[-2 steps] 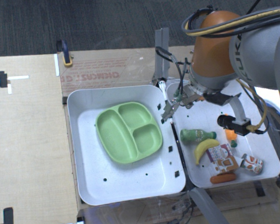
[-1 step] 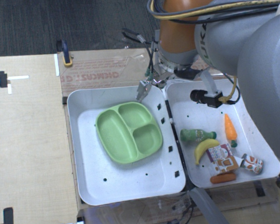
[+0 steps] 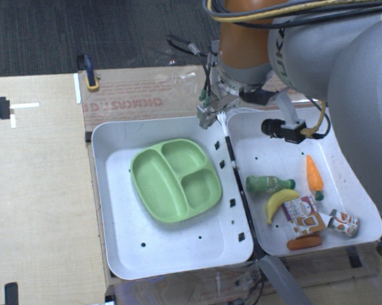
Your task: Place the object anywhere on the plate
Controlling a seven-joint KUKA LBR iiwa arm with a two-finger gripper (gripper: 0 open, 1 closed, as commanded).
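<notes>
The fingers (image 3: 209,116) hang at upper centre of the frame, over the shared rim between the two bins; whether they are spread or closed cannot be told, and nothing is visible between them. The plate (image 3: 176,179), green with three compartments, lies in the left bin (image 3: 119,240), long axis running upper left to lower right. Candidate objects lie in the right bin (image 3: 350,169), lower right: banana (image 3: 278,202), carrot (image 3: 314,173), green bottle (image 3: 269,184). Judged risk: a descent here strikes the rim, or a grasp among the crowded items slips.

Two bins (image 3: 120,253), one plate (image 3: 175,179), six items.
</notes>
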